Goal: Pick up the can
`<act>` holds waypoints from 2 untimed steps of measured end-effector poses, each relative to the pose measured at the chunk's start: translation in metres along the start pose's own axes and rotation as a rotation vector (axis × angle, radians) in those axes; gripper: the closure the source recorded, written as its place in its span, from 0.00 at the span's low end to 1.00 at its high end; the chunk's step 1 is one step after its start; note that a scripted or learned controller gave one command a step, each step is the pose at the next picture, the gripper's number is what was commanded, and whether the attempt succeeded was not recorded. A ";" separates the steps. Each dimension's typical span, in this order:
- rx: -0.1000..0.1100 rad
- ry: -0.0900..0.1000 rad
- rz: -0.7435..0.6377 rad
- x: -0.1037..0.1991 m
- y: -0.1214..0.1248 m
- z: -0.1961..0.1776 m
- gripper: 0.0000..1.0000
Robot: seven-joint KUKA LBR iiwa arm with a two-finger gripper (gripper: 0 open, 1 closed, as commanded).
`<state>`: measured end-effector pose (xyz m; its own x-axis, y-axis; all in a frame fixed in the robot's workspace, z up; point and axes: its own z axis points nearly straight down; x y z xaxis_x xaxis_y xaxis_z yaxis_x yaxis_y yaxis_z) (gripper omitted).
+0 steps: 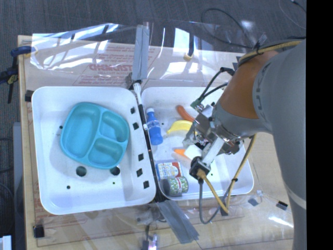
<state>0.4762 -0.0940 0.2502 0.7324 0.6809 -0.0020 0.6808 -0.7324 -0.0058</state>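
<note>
Can (174, 178), with a green, white and red label, sits in the lower left corner of the right bin (242, 177), close against the wall that divides the two bins, right of centre in the frame's lower half. The gripper (196, 138) hangs over the middle of that bin, up and to the right of the can and apart from it; whether it is open or closed cannot be told, and nothing shows in its grasp. The grey arm (270, 92) with its orange band enters from the right edge of the frame. Above the can, a blue bottle (153, 127) lies along the dividing wall. A yellow banana (179, 127) and an orange carrot (184, 112) lie just left of the gripper. In the left bin (44, 139) rests a blue divided plate (95, 135), with two small dark round things (80, 171) just below it.
</note>
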 end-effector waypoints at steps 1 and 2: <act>0.005 -0.003 -0.010 0.001 -0.001 -0.008 1.00; 0.002 -0.001 0.078 -0.023 0.024 0.010 1.00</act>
<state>0.4758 -0.1268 0.2404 0.7835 0.6213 -0.0039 0.6213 -0.7835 -0.0072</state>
